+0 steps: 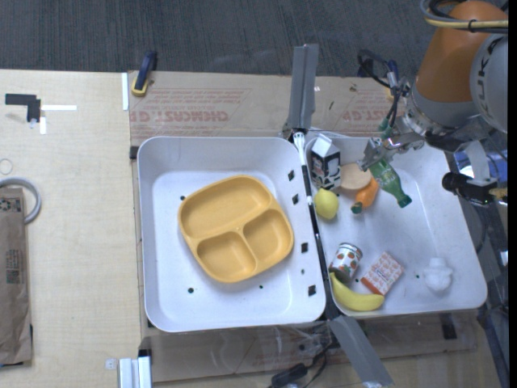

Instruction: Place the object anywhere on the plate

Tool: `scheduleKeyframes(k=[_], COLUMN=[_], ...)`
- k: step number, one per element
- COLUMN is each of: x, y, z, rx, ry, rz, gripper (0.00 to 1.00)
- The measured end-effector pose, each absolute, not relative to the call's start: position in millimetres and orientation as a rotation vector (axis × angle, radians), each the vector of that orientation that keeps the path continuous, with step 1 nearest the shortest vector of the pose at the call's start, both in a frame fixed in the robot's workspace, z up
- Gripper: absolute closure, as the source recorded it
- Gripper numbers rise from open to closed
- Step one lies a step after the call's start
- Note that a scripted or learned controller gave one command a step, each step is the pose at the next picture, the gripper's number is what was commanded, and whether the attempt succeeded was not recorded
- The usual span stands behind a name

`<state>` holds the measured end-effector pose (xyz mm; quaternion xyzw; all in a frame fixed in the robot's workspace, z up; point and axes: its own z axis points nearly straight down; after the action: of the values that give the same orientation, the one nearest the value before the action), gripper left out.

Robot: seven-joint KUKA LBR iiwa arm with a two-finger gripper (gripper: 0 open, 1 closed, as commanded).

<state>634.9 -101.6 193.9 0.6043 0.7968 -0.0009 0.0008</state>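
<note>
plate bare, pick not yet confirmed

nearest the camera: a banana (356, 297) along the near edge of the right bin (452, 241), touching a small printed can (346, 259) just behind it, with a red-and-white packet (381, 274) beside them on the right and a small white lump (438, 276) further right. further back in the same bin: a yellow lemon (325, 204) against the left wall, a black-and-white carton (325, 162) behind it, then a tan round piece (354, 179), an orange piece (366, 195) and a green bottle (393, 184) bunched together near the far side.

in the left bin (161, 241): a yellow plate (234, 229) with three compartments, nothing resting in any of them.

arm in from the right, orange band high at the far right corner. gripper (381, 148) low over the far cluster, just above the top of the green bottle. too small and cluttered there to say whether parted or closed, or whether clamped on anything; cannot tell.

no telling which object is the target; likely the green bottle, judging by the gripper's position. judged from this: early stage. nothing on the plate, nothing visibly lifted. left to do: secure a grasp, raise it clear of the divider between bins, carry it left, set it down anywhere on the plate.
</note>
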Motion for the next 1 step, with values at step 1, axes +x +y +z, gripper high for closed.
scheduleKeyframes(k=[1], x=[641.4], y=[-87.9], z=[212.0], rx=[2.178], ry=[2.262], rz=[-0.003], gripper=[1.0])
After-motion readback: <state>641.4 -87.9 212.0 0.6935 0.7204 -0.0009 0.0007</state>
